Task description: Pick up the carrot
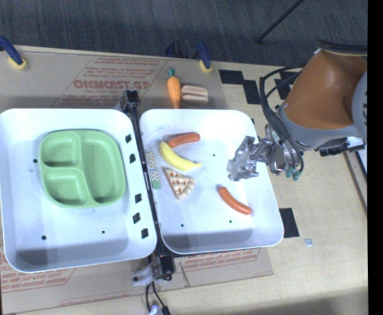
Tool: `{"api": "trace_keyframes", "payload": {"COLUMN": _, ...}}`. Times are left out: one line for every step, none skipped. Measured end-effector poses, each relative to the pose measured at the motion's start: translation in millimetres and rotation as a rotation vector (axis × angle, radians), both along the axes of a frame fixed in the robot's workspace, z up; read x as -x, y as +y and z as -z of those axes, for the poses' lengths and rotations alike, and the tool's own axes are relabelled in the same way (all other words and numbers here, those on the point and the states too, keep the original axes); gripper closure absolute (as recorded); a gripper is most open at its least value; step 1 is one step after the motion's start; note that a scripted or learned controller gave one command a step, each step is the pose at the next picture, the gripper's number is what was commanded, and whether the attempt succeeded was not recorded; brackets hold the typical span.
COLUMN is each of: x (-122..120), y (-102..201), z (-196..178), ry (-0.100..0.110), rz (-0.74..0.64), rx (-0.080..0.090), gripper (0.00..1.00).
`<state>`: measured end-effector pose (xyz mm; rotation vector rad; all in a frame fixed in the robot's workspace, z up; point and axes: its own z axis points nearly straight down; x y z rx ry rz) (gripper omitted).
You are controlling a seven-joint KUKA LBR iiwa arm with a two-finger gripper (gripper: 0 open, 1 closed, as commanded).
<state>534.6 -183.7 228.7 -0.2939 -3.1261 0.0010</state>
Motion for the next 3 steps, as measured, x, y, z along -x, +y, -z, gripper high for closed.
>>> {"api": "trace_keyframes", "payload": {"x": 38, "y": -28, "z": -105, "ry": -0.004, "rz": -0.266, "rx": 0.002, "gripper": 1.00}}
{"api": "trace_keyframes", "payload": {"x": 8, "y": 59, "z": 13, "ry": 0.001, "rz": -0.324, "rx": -0.002, "gripper": 1.00}}
{"api": "trace_keyframes", "payload": {"x": 9, "y": -27, "z": -15, "ry": -0.001, "rz": -0.381, "rx": 0.001, "gripper": 1.00}}
